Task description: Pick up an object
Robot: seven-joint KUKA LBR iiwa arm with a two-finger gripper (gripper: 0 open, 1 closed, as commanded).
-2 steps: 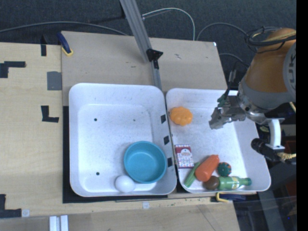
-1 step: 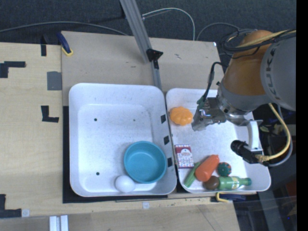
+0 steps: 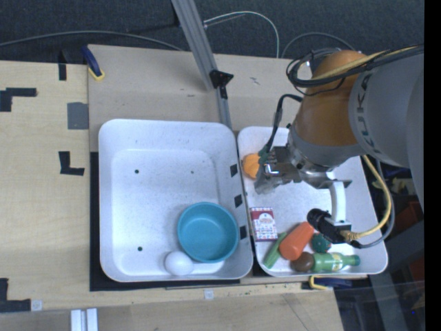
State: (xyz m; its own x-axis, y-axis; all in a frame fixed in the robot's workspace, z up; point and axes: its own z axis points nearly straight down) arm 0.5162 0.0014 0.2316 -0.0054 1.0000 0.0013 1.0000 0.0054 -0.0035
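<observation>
**Gripper low in the right bin, beside the orange ball**

You have the arm (image 3: 358, 109) reaching in over the right bin (image 3: 365, 261), with the gripper (image 3: 270, 174) down near that bin's left wall. An orange ball (image 3: 251, 164) lies just beside it, tucked against the wall; this looks like the thing being gone for. From this slanted view you cannot tell whether the gripper is apart or together, and nothing can be seen caught in it, so do not count the ball as held.

The ball's spot matters: pressed close to the wall, it probably leaves little room on that side, so a slip or a push along the rim is a fair risk.

The other candidates sit toward the near end of the same bin: a small red and white packet (image 3: 262, 224), a red-orange vegetable (image 3: 297, 238), a brown piece (image 3: 302, 261) and a green bottle (image 3: 335, 261) lying on its side. They crowd together, which would make a clean grasp there harder.

In the left bin (image 3: 117, 185) a blue bowl (image 3: 207, 232) stands upright with a white ball (image 3: 178, 262) touching it, well apart from the gripper.
</observation>
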